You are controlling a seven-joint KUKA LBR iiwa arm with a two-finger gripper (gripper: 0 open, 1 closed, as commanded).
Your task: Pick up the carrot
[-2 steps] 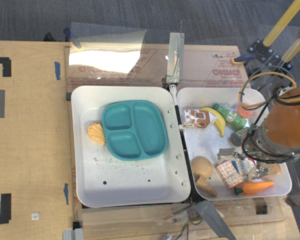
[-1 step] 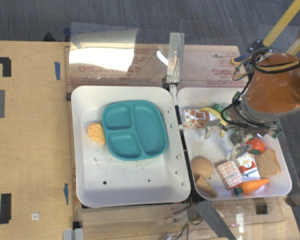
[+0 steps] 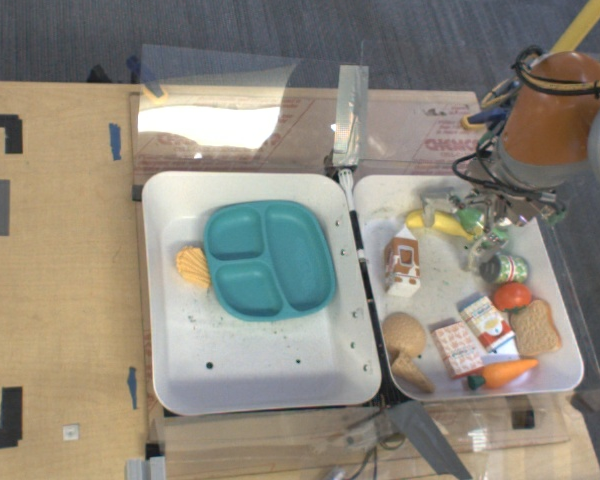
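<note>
Bench [image 3: 50,268]: tan surface carrying two shallow white bins side by side.

Left bin [image 3: 170,368]: holds a teal divided plate [image 3: 270,258] with three compartments, and a small yellow-orange shell-shaped piece [image 3: 192,265] touching the plate's left edge.

Right bin [image 3: 565,368]: holds a scatter of toy foods.

Arm [image 3: 550,108]: grey with an orange band, over the bin's far right corner.

Gripper [image 3: 495,230]: low over the far right part of the right bin, beside a yellow banana [image 3: 435,221] and some green items; whether it is spread or pressed together cannot be told amid the clutter.

Bread slice [image 3: 536,328]: near the right wall.

Milk carton [image 3: 402,265]: white and brown, at the bin's left side.

Brown round piece [image 3: 404,333]: below the carton.

Two small printed boxes [image 3: 475,335]: lying side by side, centre front.

Carrot [image 3: 505,372]: orange, lying flat at the front right of the right bin, just below the boxes and bread slice, well apart from the gripper.

Tomato [image 3: 511,296]: red, above the bread slice.
</note>
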